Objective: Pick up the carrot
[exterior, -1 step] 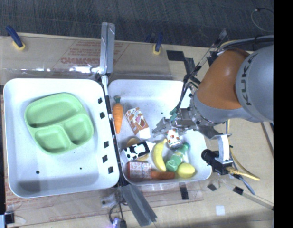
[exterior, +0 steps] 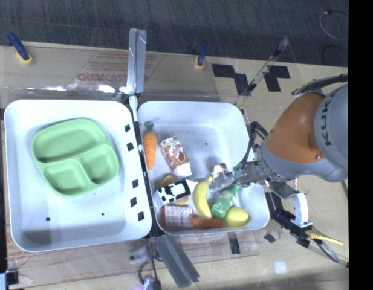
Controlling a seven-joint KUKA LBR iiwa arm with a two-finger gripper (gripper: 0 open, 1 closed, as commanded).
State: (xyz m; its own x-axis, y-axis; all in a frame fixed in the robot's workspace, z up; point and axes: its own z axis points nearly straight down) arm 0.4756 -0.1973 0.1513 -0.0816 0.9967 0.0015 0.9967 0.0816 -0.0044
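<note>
Carrot (exterior: 150, 149) lengthwise along bin's left wall, green top far-end.

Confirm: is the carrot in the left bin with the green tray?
No, the carrot lies in the right bin, along its left wall.

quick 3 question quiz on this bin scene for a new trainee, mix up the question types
1. True or false: the carrot lies in the left bin.
2. What sits in the left bin? A) a green divided tray B) a banana C) a lemon
3. Fill in: the end effector is over the ___ bin.

Key:
1. False; it lies in the right bin, by its left wall.
2. A, the green tray.
3. right
</note>
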